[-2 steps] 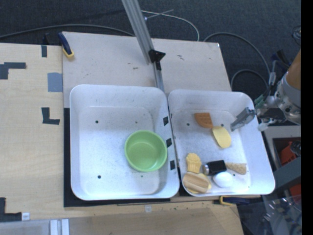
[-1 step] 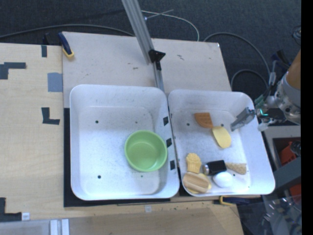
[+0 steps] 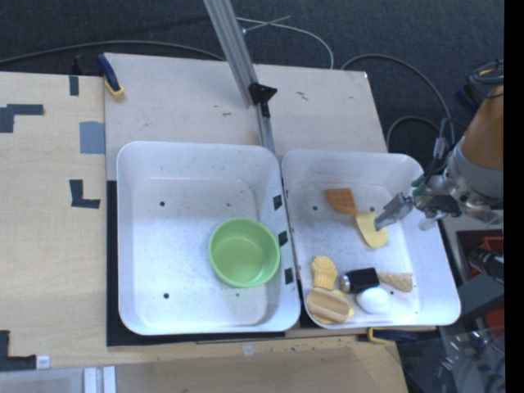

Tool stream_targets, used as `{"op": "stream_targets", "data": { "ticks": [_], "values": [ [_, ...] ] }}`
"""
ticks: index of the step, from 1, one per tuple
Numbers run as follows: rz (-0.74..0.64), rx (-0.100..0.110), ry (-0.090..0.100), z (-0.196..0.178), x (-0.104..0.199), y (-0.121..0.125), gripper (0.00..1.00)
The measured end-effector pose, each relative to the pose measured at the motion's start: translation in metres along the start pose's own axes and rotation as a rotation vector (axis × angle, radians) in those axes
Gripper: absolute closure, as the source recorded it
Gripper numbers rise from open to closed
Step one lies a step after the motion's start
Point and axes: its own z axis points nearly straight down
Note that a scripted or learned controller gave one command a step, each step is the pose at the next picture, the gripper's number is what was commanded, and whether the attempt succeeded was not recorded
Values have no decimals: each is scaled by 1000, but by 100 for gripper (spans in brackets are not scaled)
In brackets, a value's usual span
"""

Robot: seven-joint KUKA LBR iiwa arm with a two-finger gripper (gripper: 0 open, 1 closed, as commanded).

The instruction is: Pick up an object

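You can see the gripper (image 3: pixel 390 214) reaching into the right bin (image 3: pixel 409 170) from its right wall, its tip touching or just over the pale yellow piece (image 3: pixel 372 233), but you cannot tell how far its fingers are spread or whether anything sits between them. In that bin you also have an orange piece (image 3: pixel 341 200), a corn cob (image 3: pixel 324 272), a bread roll (image 3: pixel 329 305), a black block (image 3: pixel 360 279), a white egg (image 3: pixel 375 300) and a tan piece (image 3: pixel 397 282). The left bin (image 3: pixel 164 162) holds a green bowl (image 3: pixel 243 252).
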Motion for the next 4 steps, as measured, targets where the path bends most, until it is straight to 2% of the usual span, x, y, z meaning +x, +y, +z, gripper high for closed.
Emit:
{"op": "stream_targets", "data": {
  "ticks": [2,3,4],
  "values": [
    [1,4,2,127,5,-5,0],
    [-1,-1,1,114,5,-3,100],
    [0,-8,-1,70,2,-9,100]
  ]
}}
